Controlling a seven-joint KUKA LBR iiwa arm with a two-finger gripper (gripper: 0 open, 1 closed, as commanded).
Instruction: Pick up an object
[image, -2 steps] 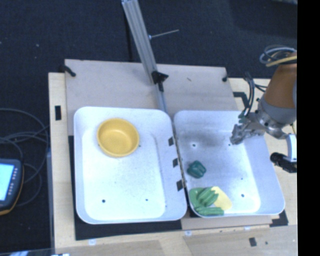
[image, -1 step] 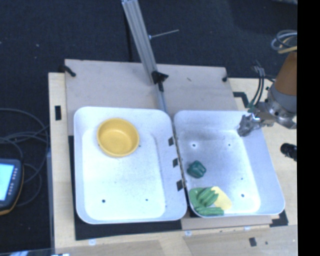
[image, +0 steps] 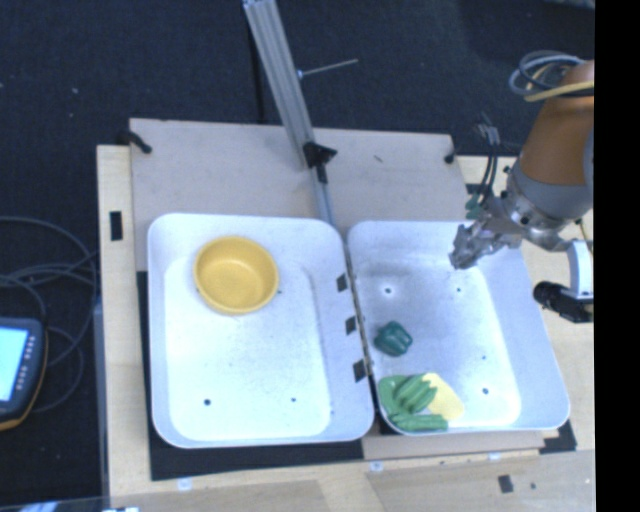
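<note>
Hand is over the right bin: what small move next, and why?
Probably bring the hand toward the view's lower left, over the green pepper. The hand hovers near the right bin's upper edge, with bare floor beneath it. The pepper sits alone by the divider, apart from the green and yellow pile in the lower corner, so it looks the easiest grab.

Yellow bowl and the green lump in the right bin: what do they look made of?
Bowl: likely plastic, with an even yellow colour, matte surface and a thin smooth rim. Green lump: probably a moulded plastic or rubber toy, with a slight sheen; too small to be sure.
</note>
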